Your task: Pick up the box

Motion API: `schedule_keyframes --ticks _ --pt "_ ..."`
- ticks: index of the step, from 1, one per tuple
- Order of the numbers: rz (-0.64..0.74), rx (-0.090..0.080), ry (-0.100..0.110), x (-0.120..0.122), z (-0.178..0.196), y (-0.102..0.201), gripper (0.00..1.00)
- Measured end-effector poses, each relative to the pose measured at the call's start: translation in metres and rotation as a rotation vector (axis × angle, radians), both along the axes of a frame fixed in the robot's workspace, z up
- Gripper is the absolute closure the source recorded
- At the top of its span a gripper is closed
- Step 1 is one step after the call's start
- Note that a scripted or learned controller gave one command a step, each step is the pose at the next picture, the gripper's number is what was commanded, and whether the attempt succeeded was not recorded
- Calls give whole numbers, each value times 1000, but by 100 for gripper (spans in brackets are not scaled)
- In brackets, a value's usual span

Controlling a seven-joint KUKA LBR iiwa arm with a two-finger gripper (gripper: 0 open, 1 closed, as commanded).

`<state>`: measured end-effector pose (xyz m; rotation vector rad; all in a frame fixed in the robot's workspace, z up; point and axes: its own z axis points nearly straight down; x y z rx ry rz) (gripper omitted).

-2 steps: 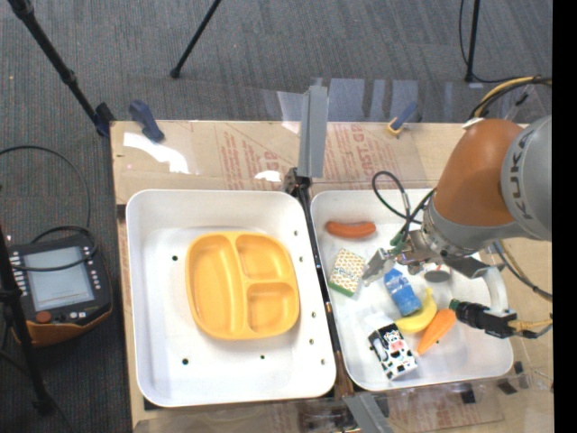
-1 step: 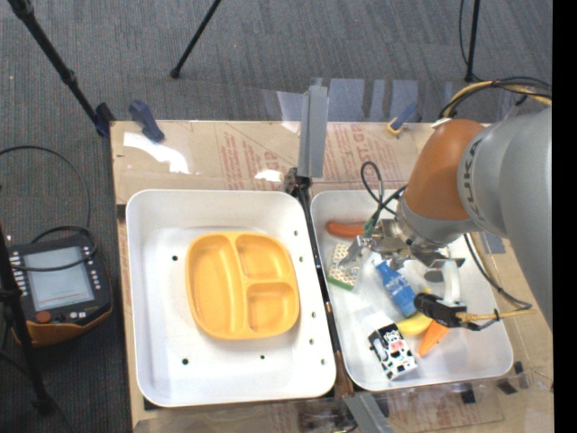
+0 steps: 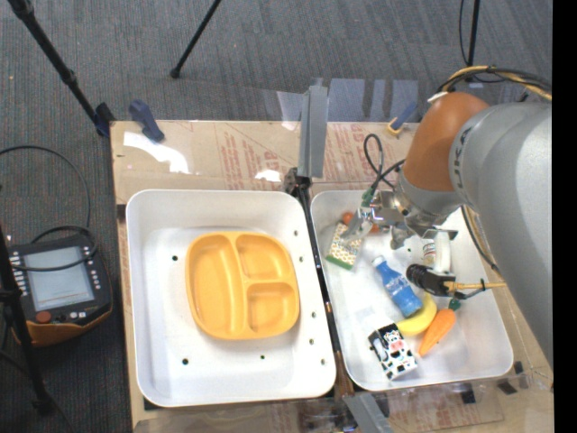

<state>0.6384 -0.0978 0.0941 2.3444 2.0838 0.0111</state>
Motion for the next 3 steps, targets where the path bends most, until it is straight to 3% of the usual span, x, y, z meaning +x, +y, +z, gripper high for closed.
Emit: schedule_keyframes --ticks 1,2,3 --pt "5 3 -1 1 11 2 100" --pt "5 3 -1 1 10 2 0" --pt "139 0 12 -5 -7 17 0"
